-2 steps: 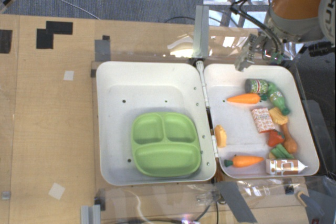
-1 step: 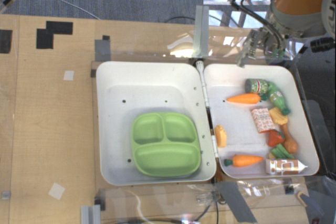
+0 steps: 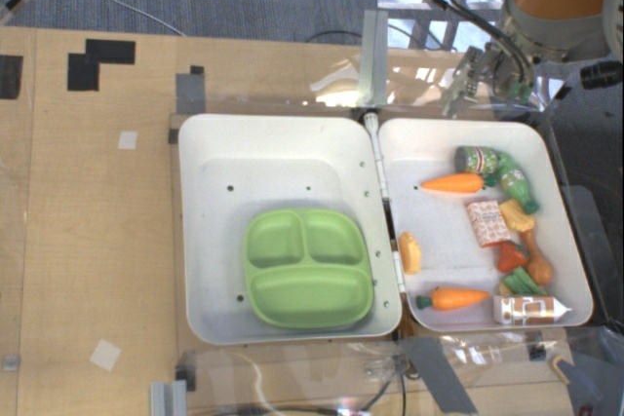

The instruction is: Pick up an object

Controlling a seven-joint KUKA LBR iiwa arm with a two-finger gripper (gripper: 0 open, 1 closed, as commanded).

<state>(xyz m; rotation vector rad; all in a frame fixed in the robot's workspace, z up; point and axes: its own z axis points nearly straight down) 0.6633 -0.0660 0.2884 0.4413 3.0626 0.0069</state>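
- While the arm hangs past the right bin's (image 3: 561,172) far right corner, its hand (image 3: 478,78) sits above the tabletop, outside the bin; whether it is wide or narrow, cannot tell.
- Nothing is between it and the toys, so no pick has begun, by my reading.
- Toy food crowds the right bin's right wall: upper carrot (image 3: 453,182) lies apart from the pile, toward the bin's middle, likely the easiest target.
- Upper carrot: orange, tapered, lying flat, green can (image 3: 480,159) just beside its thick end.
- Lower carrot (image 3: 456,299) near front edge; white bottle (image 3: 526,310) in front right corner.
- Left bin (image 3: 205,170) carries a green divided plate (image 3: 308,266) toward its front edge.
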